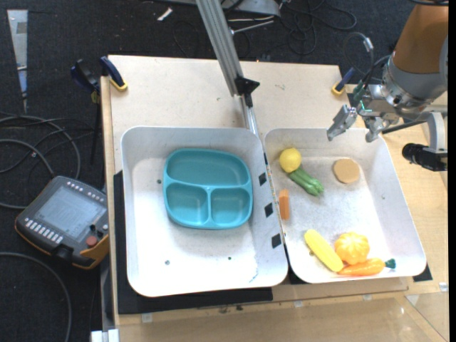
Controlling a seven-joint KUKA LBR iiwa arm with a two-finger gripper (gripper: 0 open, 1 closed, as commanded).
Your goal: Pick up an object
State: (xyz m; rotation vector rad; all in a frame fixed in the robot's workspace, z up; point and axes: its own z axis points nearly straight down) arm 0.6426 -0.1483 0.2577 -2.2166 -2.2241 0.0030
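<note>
Bins sit side by side on the bench: the left bin [142, 262] carries a teal divided tray [208, 188], and the right bin [399, 212] carries the candidate objects. Gripper [358, 125] hangs over the right bin's far rim, fingers spread, nothing between them. Nearest candidates are the tan disc [347, 170], lying flat with bare floor around it, and the lemon [290, 159], touching the green pepper [307, 182]. Risks: the flat disc may slip from the pads; the round lemon may roll; the banana [323, 250], orange [353, 247] and carrot [363, 267] crowd the near rim, so fingers there could strike neighbours or the wall.
</note>
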